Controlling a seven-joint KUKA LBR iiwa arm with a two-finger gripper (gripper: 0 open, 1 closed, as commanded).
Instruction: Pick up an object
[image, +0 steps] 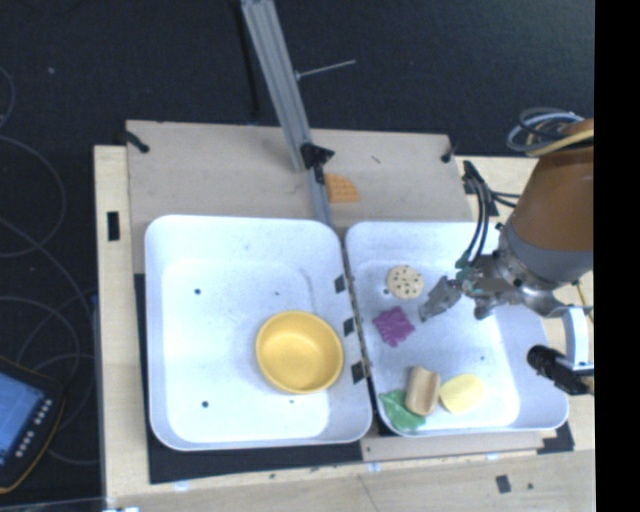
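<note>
While fingers (437, 300) spread | one bowl (298, 351) left bin (180, 300) | five items right bin (500, 350)

A robotics lab — no mistaking it.

Two white bins (175, 300) on a plywood bench (115, 330), loose cables (40, 250) across dark flooring (a tablet (20, 420) lies nearby) — and an industrial arm (555, 215).

The arm (556, 215) is cut off at the picture's right side, so only its wrist end shows. The gripper (440, 298) is blurred, its fingers too indistinct to read. In the right bin's (500, 250) near-left corner, a green thing (398, 412) lies mostly under a tan cylinder (421, 390) (its shape cannot be told). A dark tablet (22, 420) runs off the left edge.
</note>
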